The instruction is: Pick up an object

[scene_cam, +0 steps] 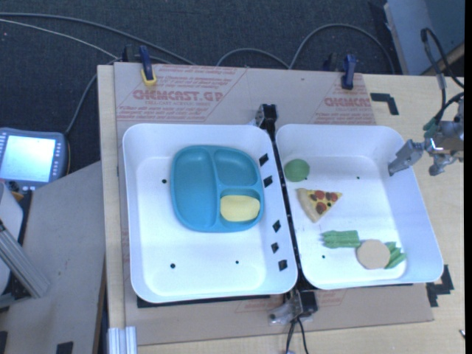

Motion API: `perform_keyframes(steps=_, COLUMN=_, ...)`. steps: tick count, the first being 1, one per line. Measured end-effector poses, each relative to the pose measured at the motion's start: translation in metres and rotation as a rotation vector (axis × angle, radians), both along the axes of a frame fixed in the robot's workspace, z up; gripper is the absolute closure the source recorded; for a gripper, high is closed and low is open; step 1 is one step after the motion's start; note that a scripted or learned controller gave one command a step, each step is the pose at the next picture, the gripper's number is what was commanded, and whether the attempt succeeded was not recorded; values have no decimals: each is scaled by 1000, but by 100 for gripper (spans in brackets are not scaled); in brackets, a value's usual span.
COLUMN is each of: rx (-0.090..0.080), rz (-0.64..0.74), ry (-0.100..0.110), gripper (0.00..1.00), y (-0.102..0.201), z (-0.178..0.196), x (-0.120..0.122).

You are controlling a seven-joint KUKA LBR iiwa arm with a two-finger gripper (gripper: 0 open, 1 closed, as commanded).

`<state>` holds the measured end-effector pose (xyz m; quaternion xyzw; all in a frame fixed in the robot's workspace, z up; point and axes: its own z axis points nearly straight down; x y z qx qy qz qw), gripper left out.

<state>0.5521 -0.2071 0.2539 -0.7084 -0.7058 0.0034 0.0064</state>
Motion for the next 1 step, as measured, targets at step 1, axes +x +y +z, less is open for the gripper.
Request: perform_keyframes(steps=1, rx=-3, rz=4, ry=-13, gripper=0, y=1, z=7, x=3)
